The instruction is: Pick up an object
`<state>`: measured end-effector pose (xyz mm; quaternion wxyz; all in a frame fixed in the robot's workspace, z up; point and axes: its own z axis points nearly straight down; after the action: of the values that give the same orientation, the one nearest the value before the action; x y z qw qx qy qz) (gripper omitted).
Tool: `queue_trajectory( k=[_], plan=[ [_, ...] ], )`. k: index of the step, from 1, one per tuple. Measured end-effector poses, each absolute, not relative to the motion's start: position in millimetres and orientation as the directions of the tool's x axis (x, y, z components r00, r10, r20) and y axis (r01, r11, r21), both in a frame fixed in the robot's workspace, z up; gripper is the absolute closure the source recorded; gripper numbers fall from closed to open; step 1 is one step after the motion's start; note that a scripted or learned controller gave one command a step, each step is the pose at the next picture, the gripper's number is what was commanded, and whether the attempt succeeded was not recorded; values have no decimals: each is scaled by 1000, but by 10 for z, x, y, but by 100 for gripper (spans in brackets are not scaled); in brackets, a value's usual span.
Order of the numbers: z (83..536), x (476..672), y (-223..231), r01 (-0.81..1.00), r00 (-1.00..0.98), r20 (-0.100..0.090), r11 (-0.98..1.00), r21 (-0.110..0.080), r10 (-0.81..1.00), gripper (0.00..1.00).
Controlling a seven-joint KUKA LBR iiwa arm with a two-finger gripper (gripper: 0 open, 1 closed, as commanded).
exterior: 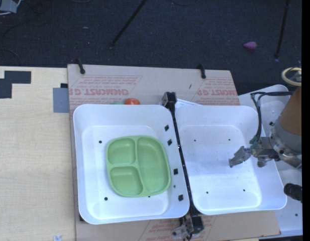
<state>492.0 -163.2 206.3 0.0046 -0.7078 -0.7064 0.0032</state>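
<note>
A light green divided plate (pixel 138 164) with three compartments lies flat in the left bin (pixel 89 134), slightly right of that bin's middle. My gripper (pixel 245 157) hangs over the right side of the right bin (pixel 215 195), reaching in from the right edge. It is well apart from the plate, on the other side of the divider between the bins. Nothing shows in the gripper's grasp.
A small orange-red object (pixel 131 102) and a bit of green (pixel 116 103) sit on the cardboard just behind the left bin's far rim. A black clip strip (pixel 177 154) runs between the bins. Cables and a wooden bench top surround them.
</note>
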Motion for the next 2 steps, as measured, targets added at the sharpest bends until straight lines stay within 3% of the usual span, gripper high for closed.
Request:
queue_trajectory(
  k=[1,2],
  plan=[
    [2103,4943,-1634,1000,0,0,0,-2,1000,0],
    [1576,4923,-1730,1000,1,3,-1,-8,1000,0]
  ],
)
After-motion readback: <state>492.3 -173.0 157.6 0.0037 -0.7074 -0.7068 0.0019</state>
